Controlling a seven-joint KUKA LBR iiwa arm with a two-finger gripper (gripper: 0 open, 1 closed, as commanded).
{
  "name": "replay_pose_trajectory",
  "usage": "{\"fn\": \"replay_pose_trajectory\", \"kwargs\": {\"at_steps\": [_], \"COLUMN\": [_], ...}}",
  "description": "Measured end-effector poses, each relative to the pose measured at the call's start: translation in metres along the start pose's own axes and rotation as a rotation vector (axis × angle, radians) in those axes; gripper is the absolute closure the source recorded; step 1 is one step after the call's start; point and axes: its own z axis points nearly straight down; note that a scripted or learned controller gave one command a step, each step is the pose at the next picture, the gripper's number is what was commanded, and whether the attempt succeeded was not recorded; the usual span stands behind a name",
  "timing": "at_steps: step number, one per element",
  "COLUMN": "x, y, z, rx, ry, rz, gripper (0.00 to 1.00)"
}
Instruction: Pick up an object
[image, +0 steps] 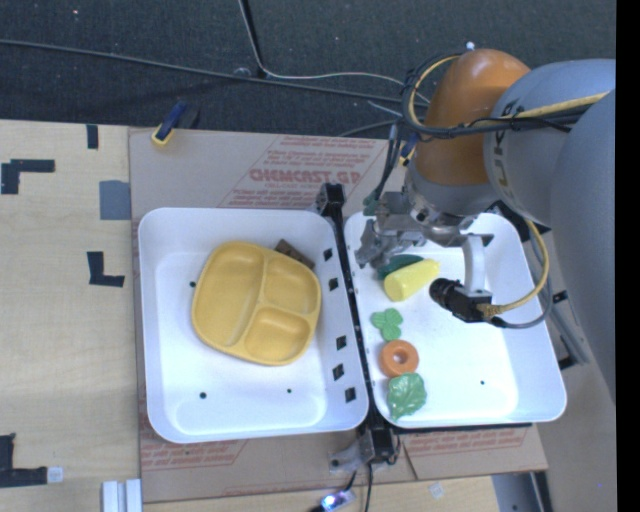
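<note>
"CHEMCAST" print (300, 176) on cardboard (240, 170)

robot lab: taped bench (60, 300), cabled arm (560, 130)

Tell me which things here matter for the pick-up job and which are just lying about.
In play:
- pincer, low in the right bin
- yellow corn-shaped toy right beside it
- small green toy
- orange ring
- green leafy toy

Lying about:
- yellow divided plate in the left bin
- yellow-and-blue clip on the bench
</note>
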Motion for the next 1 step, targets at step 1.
{"fn": "replay_pose_trajectory", "kwargs": {"at_steps": [1], "x": [0.0516], "y": [0.0057], "z": [0.0133], "rx": [0.001], "ry": [-0.001], "rz": [0.001], "gripper": [1.0]}}
